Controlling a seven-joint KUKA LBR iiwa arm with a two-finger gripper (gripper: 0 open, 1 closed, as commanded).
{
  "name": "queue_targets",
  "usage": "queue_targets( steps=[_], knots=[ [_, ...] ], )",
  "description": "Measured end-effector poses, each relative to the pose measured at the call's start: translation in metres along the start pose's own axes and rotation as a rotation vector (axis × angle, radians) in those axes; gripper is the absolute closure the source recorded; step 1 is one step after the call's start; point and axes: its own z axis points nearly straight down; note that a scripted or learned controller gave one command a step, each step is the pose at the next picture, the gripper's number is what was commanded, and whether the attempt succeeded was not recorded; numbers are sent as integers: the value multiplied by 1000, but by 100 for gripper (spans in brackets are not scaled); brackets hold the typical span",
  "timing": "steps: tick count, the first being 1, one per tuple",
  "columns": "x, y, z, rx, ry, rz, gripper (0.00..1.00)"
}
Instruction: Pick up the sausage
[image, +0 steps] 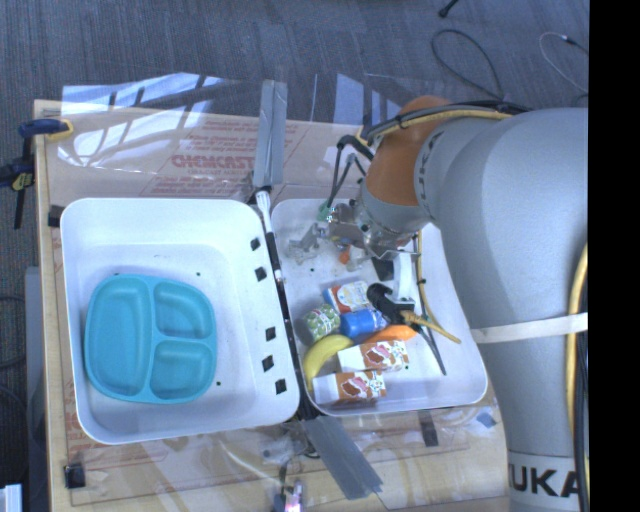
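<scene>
Here, you read "UKA" on the grey arm's base (545, 483), red "CHEMCAST" print on the clear sheet (205, 160), left white bin (150, 225) holding a blue divided plastic tray (150, 338), right white bin (455, 385) holding a yellow banana (322, 353), blue bottle (360, 323) and packaged sausage (383, 355) at its near end, gripper (365, 235) above the far end.

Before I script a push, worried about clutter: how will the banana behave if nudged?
Curved, the banana probably pivots rather than rolls. Wedged between a carton and the bin wall, it likely jams or shifts neighbours.
</scene>
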Motion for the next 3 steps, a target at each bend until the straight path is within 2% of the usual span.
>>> queue_targets(
  steps=[1, 2, 3],
  knots=[
    [-32, 31, 10, -1, 1, -118, 0],
    [-30, 32, 0, 0, 0, -125, 100],
    [-30, 32, 0, 0, 0, -126, 0]
  ],
)
